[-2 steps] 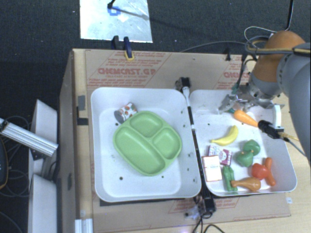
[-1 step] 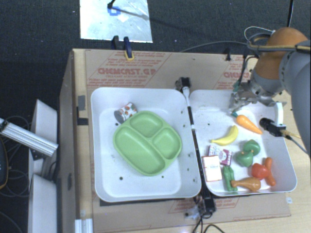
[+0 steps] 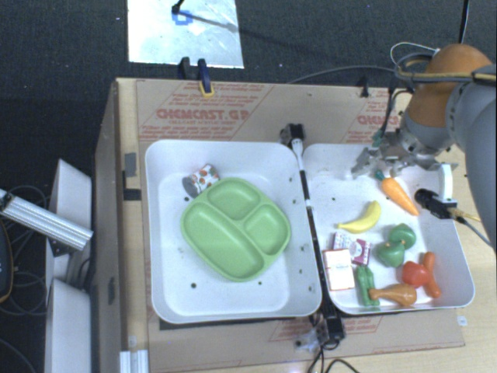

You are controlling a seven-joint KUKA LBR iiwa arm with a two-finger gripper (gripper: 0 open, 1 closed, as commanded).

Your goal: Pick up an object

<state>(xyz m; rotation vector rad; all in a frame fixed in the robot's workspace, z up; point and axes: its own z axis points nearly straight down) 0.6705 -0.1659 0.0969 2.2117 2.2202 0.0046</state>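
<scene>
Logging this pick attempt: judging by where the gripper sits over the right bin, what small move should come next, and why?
Probably a short move toward the carrot and down. The gripper sits at the right bin's far end, the carrot lies just beside it, and nothing shows between its fingers.

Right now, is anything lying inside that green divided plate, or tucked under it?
The green plate has three compartments with nothing in them. A small cup lies beside its upper-left rim. Whatever might be beneath the plate is covered.

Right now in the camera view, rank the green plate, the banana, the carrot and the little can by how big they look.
1. Green plate, clearly largest.
2-3. Banana and carrot look alike; unranked.
4. Can, smallest.
</scene>
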